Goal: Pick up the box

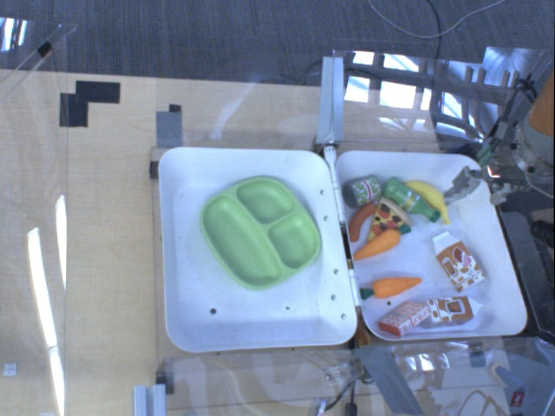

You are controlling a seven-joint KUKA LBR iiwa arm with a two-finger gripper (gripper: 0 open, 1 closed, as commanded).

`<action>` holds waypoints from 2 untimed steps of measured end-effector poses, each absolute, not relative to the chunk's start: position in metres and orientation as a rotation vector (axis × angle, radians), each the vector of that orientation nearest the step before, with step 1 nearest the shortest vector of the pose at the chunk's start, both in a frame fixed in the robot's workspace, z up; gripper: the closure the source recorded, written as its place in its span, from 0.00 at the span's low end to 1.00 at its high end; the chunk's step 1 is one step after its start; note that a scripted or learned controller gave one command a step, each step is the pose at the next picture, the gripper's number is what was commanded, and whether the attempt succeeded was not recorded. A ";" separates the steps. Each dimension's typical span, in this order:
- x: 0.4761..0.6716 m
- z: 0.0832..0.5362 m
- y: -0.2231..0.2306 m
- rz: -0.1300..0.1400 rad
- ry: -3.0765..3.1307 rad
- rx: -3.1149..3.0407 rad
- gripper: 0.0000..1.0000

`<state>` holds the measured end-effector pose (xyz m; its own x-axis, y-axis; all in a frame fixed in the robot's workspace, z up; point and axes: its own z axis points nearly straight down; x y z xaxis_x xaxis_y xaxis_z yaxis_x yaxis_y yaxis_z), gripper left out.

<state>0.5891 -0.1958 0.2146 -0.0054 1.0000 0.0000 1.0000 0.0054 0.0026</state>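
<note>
Two boxes lie in the right bin (512,315). A small white and brown carton (459,265) rests near the bin's right side. A longer box (428,314), red at one end and brown and white at the other, lies along the front wall. My gripper (475,185) hangs over the bin's back right corner, just right of the banana (431,198). It is well behind both boxes and touches neither. Nothing shows in its grasp.
The right bin also holds a can (362,189), a green bottle (411,196), a pizza slice (389,218), a sausage (360,221) and two carrots (379,246) (395,287). A green divided plate (260,230) sits in the left bin (186,319).
</note>
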 end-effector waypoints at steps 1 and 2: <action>0.495 0.137 -0.151 0.001 2.220 2.223 0.00; 0.488 0.192 -0.119 0.004 2.515 1.876 0.00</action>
